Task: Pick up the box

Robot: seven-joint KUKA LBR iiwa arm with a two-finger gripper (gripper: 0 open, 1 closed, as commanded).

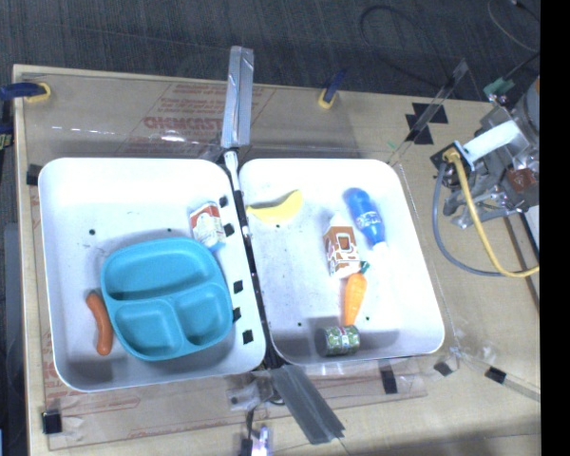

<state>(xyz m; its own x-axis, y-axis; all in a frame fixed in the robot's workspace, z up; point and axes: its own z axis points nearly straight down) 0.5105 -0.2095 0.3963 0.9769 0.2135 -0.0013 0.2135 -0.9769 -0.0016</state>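
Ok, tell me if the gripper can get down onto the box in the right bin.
Probably yes. The box lies flat in the right bin with nothing on top. The blue bottle sits close by its upper right and the carrot just below it, so the sides look tight for the gripper's approach.

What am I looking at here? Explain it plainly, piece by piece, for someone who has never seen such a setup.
This is one camera fixed above a bench, looking down at a slant. The machine at the right is a robot arm with looping cables; its working end sits beside the bins, over the bench.

Two shallow white bins stand side by side. The left bin holds a blue divided tray, a sausage and a red-and-white box. The right bin holds a banana, a blue bottle, an orange-and-white box, a carrot and a small can.

Every item lies in a bin; nothing is lifted.
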